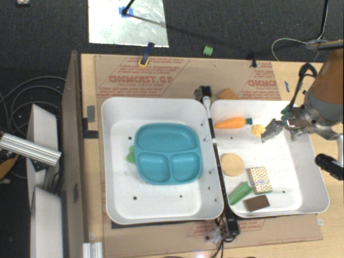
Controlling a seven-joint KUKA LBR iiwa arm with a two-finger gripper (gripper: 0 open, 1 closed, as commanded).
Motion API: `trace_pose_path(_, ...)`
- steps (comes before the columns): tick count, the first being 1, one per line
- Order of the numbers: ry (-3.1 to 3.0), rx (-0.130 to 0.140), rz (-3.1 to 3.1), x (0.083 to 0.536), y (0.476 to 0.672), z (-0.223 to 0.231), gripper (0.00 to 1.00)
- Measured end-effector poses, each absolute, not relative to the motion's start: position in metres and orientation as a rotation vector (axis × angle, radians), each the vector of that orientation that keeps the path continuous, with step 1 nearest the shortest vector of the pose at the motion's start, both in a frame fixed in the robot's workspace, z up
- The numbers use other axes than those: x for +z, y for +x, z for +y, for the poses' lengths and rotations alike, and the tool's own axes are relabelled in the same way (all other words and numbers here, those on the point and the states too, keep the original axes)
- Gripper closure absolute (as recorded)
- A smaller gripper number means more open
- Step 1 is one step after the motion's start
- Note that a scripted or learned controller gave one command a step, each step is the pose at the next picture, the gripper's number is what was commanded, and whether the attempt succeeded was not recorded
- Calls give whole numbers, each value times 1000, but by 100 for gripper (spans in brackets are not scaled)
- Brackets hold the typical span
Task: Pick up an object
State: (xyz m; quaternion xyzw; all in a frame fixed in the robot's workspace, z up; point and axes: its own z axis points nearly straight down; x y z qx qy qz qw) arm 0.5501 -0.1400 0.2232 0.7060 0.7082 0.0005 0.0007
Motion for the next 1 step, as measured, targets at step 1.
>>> trace_pose_path(1, 2229, -5, 2225, 81, 483, -131, 0)
